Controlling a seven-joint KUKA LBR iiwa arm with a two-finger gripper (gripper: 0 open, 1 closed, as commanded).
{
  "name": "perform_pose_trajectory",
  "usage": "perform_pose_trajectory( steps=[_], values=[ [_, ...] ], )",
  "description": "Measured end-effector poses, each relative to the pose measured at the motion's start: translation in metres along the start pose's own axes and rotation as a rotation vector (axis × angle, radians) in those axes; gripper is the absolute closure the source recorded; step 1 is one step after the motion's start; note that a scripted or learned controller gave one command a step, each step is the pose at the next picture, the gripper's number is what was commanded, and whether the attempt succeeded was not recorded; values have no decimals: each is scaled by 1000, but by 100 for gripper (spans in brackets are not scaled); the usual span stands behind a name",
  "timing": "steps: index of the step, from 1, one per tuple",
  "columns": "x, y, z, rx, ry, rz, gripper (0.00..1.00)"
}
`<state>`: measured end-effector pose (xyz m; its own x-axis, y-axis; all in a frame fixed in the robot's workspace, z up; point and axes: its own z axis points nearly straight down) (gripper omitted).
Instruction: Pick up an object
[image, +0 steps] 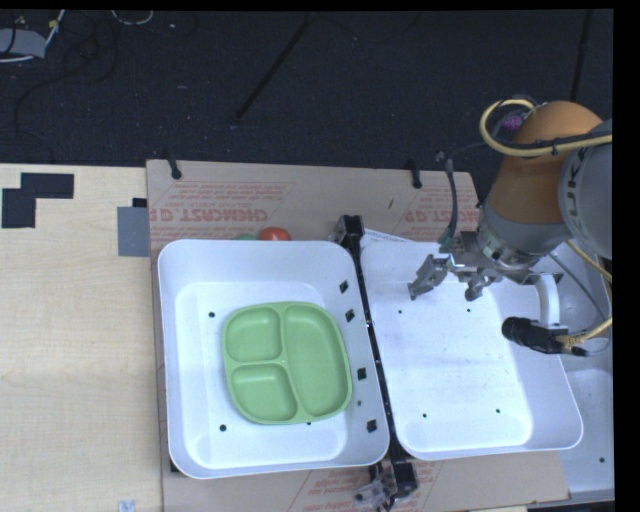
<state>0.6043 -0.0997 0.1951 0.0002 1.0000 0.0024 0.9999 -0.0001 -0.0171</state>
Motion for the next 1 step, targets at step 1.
perform_pose_trajectory(
  steps=[1],
  values=[
    [0, 3, -8, -14, -1, -2, 0]
  ],
)
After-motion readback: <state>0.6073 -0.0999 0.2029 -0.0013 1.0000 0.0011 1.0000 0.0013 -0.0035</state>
